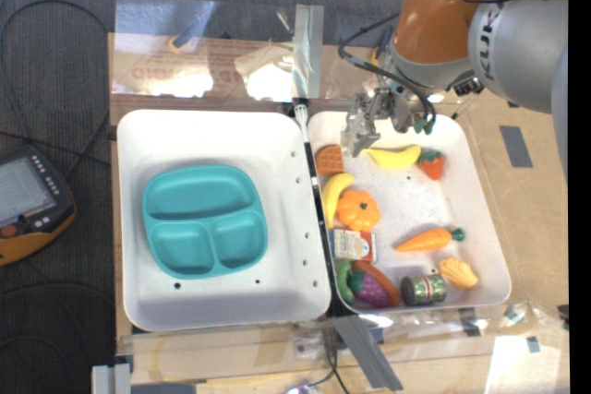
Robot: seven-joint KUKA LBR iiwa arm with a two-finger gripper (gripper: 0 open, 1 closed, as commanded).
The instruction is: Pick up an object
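The table (517, 161) carries two white bins, and the wall they share down the middle serves as the landmark. Left of that wall, the left bin (138, 281) holds one teal divided tray (205, 219), with a bare white margin between the tray and every rim. Right of the wall, the right bin (485, 198) is crowded along its wall side and front, while its middle and the strip along its outer rim stay open.

The arm (471, 14) hangs over the far end of the right bin, and the hand (362, 141) sits just right of the wall near the far rim; whether its fingers stand wide or narrow cannot be told, and nothing shows between them.

Against the wall lie a waffle-brown piece (330, 159), a banana (333, 195), a small pumpkin (357, 210), a red-and-white carton (352, 244) and purple grapes (370, 287). Further from the wall are a yellow wedge (394, 156) with a strawberry (431, 164) just beside it, a carrot (427, 240), a can (424, 289) and a corn piece (458, 272).
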